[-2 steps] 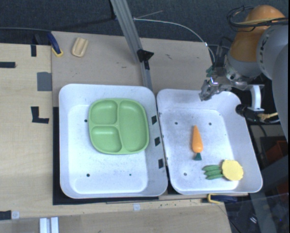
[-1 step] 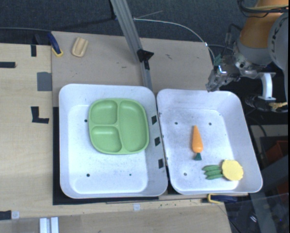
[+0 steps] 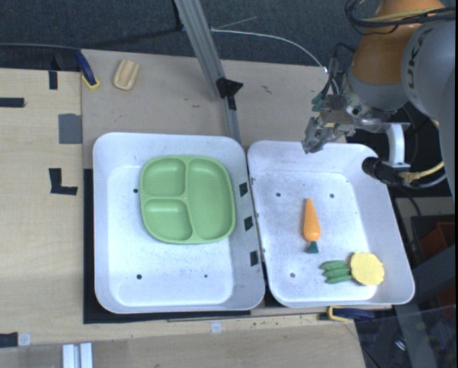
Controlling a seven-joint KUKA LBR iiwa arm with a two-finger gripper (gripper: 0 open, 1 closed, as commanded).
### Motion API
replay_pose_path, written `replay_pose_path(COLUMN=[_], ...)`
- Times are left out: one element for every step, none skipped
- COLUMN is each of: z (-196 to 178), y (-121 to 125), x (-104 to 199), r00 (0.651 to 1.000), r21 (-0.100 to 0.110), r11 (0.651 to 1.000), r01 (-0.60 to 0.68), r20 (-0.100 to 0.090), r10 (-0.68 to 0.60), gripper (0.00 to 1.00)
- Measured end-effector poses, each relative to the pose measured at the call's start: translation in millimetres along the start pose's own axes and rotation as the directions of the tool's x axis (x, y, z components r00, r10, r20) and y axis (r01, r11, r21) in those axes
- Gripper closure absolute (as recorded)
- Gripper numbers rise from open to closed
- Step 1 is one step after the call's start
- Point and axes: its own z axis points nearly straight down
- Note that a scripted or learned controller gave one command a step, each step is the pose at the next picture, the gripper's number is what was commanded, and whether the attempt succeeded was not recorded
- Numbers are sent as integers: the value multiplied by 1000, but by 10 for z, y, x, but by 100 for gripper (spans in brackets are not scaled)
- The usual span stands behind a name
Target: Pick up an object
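Observation:
An orange toy carrot [image 3: 311, 221] with a green stub lies in the middle of the right bin [image 3: 286, 282]. Near that bin's front right corner sit a green pea pod [image 3: 335, 271] and a yellow round piece [image 3: 367, 268], touching each other. My gripper [image 3: 315, 141] hangs over the back edge of the right bin, well behind the carrot, with nothing visible between its fingers. A green divided plate [image 3: 188, 198] rests in the left bin [image 3: 118, 282].
A slanted metal pole [image 3: 206, 44] rises behind the gap between the bins. A tan block [image 3: 125, 74] and a blue-yellow clip [image 3: 87, 69] lie on the bench at the back left. Black cables [image 3: 397, 173] loop at the right bin's back right corner.

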Motion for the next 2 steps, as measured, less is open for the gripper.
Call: replay_pose_path(z=[-75,-112], y=[-281,-477], x=[440,956], r00=[1000,1000], r21=[1,1], r11=[1000,1000], r01=[-1,1], r20=[0,0], r10=[1,-1], gripper=[100,100])
